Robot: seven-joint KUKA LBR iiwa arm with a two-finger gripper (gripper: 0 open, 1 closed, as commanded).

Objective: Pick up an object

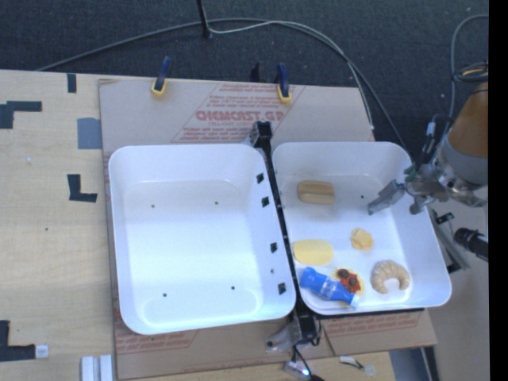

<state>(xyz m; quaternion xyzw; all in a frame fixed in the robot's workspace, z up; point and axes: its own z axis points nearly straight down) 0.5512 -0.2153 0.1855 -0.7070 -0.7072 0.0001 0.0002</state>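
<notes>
Reaching in from the right, the jaws [401,198] hang open and empty over the right bin [413,153]. Within that bin lie a bread roll [316,191], yellow oval [313,252], small yellow lump [362,239], croissant [390,275] and blue tube [326,286]. Left bin [127,165] adjoins it on the tabletop [40,213].

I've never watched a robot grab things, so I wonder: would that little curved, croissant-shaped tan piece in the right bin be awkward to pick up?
Probably somewhat. The tan croissant-shaped piece has a curved, ridged outline, so flat fingers might slip off its tapering ends. It looks small and toy-like, so likely light. It lies near the right white bin's corner wall, which may crowd the approach.
</notes>
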